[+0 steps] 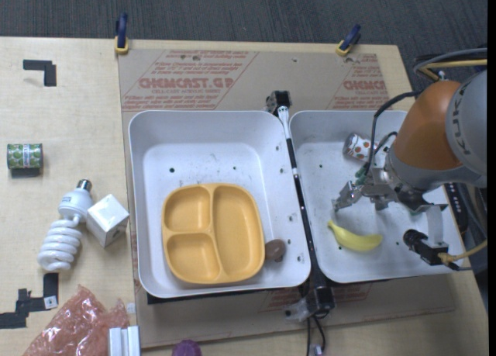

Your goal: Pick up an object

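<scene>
Banana [356, 238] flat in right bin [325, 265], near front edge, untouched. Gripper [346, 198] just above and left of it, tilted, holding nothing; finger state unclear. Spotted cup [356, 146] behind. Yellow tray [212, 232] in left bin [143, 191].

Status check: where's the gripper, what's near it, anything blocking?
Gripper low in right bin, nothing seen between its fingers. Banana just below it, lying free. Small spotted object at bin's back, clear of the path.

In the left bin [147, 153], a divided plate [213, 232]; just right of the plate, perhaps a nut [275, 250].
</scene>
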You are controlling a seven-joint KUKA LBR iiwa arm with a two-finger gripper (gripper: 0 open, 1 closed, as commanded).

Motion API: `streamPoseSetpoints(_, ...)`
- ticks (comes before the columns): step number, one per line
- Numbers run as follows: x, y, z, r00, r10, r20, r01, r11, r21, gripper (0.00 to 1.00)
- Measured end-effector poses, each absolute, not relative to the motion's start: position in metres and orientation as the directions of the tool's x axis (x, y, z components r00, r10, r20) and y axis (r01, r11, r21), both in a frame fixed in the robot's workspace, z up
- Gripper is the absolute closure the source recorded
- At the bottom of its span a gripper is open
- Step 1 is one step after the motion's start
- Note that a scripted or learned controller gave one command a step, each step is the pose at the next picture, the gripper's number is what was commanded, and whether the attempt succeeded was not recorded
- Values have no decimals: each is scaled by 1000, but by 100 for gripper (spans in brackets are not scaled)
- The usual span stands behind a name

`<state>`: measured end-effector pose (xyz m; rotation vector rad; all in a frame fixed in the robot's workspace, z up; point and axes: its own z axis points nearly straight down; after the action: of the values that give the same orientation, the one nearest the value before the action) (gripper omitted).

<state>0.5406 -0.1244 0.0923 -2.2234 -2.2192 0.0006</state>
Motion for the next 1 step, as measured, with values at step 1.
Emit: streamPoseSetpoints(1, 541, -125, 102, 4, 1000, -1, 1000, -4, 2, 100)
